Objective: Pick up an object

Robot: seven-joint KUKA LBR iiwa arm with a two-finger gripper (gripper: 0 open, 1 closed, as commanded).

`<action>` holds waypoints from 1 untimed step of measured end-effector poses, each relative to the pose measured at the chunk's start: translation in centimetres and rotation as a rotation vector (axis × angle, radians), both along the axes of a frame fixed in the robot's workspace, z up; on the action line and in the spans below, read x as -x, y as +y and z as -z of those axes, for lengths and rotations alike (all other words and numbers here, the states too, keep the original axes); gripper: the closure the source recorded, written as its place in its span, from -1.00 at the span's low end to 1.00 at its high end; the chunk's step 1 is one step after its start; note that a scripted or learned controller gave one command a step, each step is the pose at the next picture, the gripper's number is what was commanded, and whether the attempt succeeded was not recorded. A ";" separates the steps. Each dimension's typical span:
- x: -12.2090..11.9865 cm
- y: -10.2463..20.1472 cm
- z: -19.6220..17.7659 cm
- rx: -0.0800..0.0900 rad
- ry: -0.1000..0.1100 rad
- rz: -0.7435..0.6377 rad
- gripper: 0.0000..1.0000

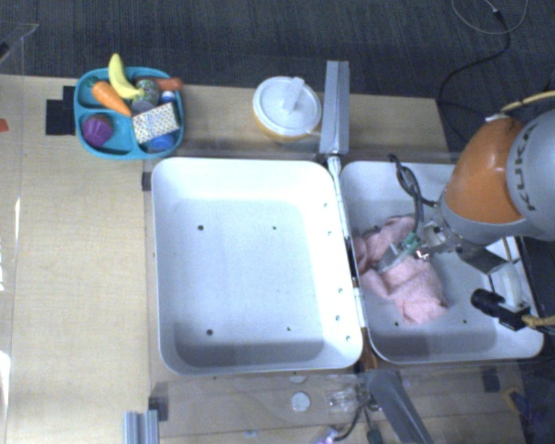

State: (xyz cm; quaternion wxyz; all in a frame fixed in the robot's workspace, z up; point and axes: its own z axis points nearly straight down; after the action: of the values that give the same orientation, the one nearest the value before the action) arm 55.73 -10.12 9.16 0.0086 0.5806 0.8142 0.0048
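Camera view: pink cloth (402,280), soft and crumpled, lies in the right bin (462,340), toward that bin's left half, its edge near the wall shared with the left bin (250,257). It is the only loose thing I can make out in either bin, so I take it as the pick target.

Gripper (409,248) sits low over the cloth's upper middle, apparently touching or pressed into it. How far apart the jaws stand cannot be told at this slant; no cloth visibly pinched between them, so no grasp recorded.

Arm (499,183) enters from the right, wrist bent down over the bin; orange band directly above the wrist. That posture fits a top-down grab at the heap's highest folds, which is where a limp fabric gives most purchase.

Outside the bins, along the far bench edge: blue tray (85,146) of toy food, and a white lidded cup (287,107). Both well apart from the work area, not involved.
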 end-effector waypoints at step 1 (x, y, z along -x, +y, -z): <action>-3.8 1.0 0.1 -0.001 0.002 0.018 -1.00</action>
State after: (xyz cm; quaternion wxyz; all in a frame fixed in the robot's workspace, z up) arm 59.48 -9.09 9.09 0.0077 0.5878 0.8090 0.0045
